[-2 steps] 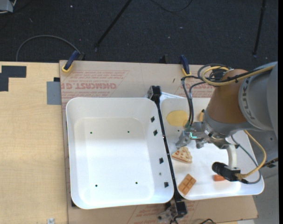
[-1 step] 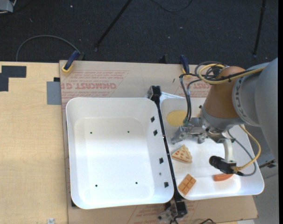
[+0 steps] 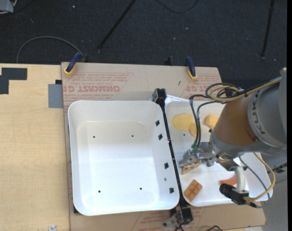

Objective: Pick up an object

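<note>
Camera view, bench stock, all places given from the black divider (image 3: 167, 148) that runs between the two bins.

Bins — two, shallow and white. Left bin (image 3: 88, 114) lies on the divider's left; no loose item can be made out in it. Right bin (image 3: 266, 189) lies on its right and holds every candidate for the pick.

Gripper (image 3: 193, 159) — one, low inside the right bin, just right of the divider at about its middle. It is small and cluttered at this slant, so I cannot tell if the pincer stands apart or together, and nothing can be seen clamped in it.

Loose items, right of the divider:
- Yellow rounded piece (image 3: 183, 121), one, near the divider's far end. Judged light, smooth and perhaps slippery; best taken across its narrow width.
- Second yellow piece (image 3: 211, 121), one, further right, partly hidden by the arm (image 3: 242, 121). Likely similar in feel.
- Brown waffle-like block (image 3: 193, 189), one, close to the divider's near end. Judged light and stiff, with a ridged face that should grip well; take it across its two short flat sides.
- Orange-red item (image 3: 229, 182), one, further right than the block, partly covered. Material unclear.

Count — four loose items. The brown block looks the easiest hold.
</note>
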You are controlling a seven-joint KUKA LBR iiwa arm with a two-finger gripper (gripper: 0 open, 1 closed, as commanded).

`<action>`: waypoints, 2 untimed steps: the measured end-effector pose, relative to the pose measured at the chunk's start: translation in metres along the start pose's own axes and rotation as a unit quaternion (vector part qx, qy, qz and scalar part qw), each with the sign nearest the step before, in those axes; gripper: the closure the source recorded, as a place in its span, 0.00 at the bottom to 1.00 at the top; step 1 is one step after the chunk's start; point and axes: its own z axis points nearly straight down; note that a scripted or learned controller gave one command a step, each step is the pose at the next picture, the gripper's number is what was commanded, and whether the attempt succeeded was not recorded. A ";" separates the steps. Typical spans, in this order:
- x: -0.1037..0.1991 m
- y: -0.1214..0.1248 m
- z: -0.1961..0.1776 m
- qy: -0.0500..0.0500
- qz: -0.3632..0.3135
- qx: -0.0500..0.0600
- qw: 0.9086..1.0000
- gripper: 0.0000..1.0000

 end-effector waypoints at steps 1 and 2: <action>-0.010 0.052 0.000 0.000 0.000 -0.002 1.000 0.00; 0.008 -0.009 0.000 0.000 0.000 0.000 1.000 0.00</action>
